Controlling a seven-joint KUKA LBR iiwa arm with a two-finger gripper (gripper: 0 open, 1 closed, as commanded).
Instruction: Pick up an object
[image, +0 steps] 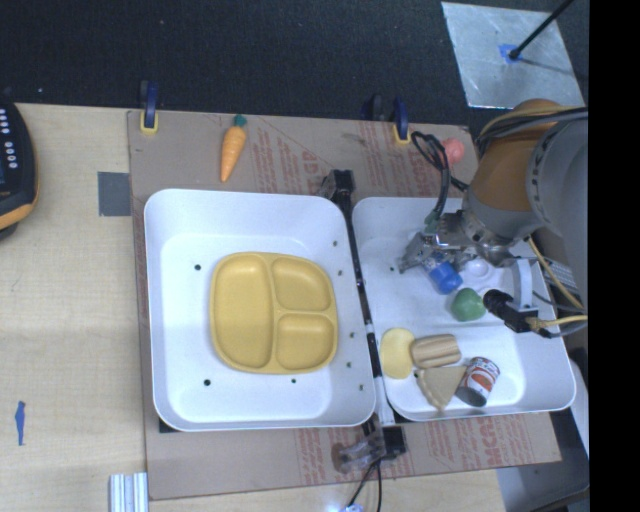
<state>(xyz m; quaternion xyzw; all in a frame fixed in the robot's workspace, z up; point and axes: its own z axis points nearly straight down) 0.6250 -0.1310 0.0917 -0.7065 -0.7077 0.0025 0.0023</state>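
The grey robot arm (520, 190) with its orange band comes in from the right and bends down over the right shallow white bin (545, 385). Its metal hand (432, 252) hangs low in the top part of that bin. A small blue round object (444, 276) sits right at the hand, touching or almost touching it. I cannot tell if the blue object is between the hand's parts, and I cannot tell if the hand is spread or pressed together, because the arm covers it.

Just beside the blue object lies a green round ball (466, 304). Near the front of the same bin are a pale yellow round piece (396, 352), a tan bread-shaped toy (436, 350), a tan wedge-shaped piece (439, 387) and a small red and white can (481, 381) lying on its side. These four sit close together.

The left shallow white bin (180, 225) holds a yellow plastic tray with three sections (273, 311), lying flat in the middle.

On the brown worktop (70, 300) behind the left bin lies an orange toy carrot with a green top (232, 150), well apart from the arm.
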